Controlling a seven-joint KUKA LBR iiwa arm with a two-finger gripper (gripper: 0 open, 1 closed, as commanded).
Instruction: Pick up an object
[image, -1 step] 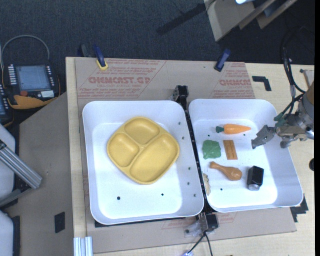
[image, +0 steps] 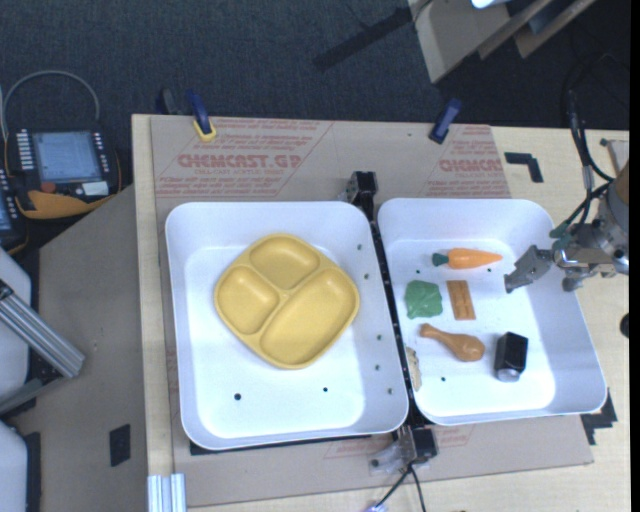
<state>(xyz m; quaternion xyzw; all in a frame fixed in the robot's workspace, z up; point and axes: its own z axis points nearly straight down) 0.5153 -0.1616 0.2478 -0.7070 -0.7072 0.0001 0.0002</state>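
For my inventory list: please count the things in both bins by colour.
Yellow: 1, divided plate
Orange: 1, carrot
Green: 1, leafy piece
Brown: 2, flat strip, drumstick
Black: 1, small block
Total: 6

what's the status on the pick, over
Tool over right bin, near its right side, holding nothing seen. Carrot, drumstick, black block lie untouched. Nothing in the way.
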